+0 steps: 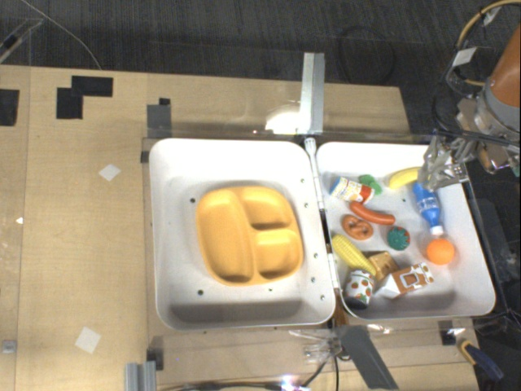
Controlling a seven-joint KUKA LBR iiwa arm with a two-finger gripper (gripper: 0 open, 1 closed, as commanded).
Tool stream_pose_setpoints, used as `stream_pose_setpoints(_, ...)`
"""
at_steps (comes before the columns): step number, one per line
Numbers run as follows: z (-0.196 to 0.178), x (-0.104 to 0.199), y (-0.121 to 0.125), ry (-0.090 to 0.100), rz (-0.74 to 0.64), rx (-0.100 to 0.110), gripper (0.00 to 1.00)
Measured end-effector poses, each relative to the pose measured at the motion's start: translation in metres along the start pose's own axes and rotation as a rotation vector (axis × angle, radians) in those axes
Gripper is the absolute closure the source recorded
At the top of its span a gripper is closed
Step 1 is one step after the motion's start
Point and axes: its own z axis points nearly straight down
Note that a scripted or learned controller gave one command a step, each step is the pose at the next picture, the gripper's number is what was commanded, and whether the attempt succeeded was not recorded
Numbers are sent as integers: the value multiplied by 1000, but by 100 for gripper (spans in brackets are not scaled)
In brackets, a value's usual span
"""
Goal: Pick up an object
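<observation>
Light wooden bench (73, 243) carries black square markings at the upper left and small pale tags on its bare left half; dark carpet-like floor (203, 15) runs behind it. Two shallow white bins sit side by side, touching along a metal divider post. Left bin (175, 177) holds a yellow sectioned tray (248, 235), lying flat near its centre. Right bin (476, 275) holds the small items. Grey arm (505, 96) enters at the upper right with cables looped above it; its gripper (440, 168) hangs over the bin's upper right corner, just above the banana (404, 177) and the top of the blue bottle (427, 206). Finger spacing: cannot tell from this angle, and nothing is seen between the fingers. Contents, larger to smaller: corn cob (354, 253) lying at a slant at the lower left; blue bottle with white label, writing too small to read; red sausage (373, 215) near the centre; white bottle with red cap (352, 190), label not legible, with a green piece just beside its cap; brown and white carton (411, 278), print illegible; orange ball (440, 252) near the right wall; brown round item (360, 228); patterned egg-shaped item (359, 287) at the lower wall; dark green ball (398, 238).
</observation>
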Motion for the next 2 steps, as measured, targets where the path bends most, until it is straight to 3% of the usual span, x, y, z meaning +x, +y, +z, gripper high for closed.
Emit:
stream_pose_setpoints(1,157,11,-45,14,19,-10,100)
stream_pose_setpoints(2,168,-11,-44,2,-15,-1,100)
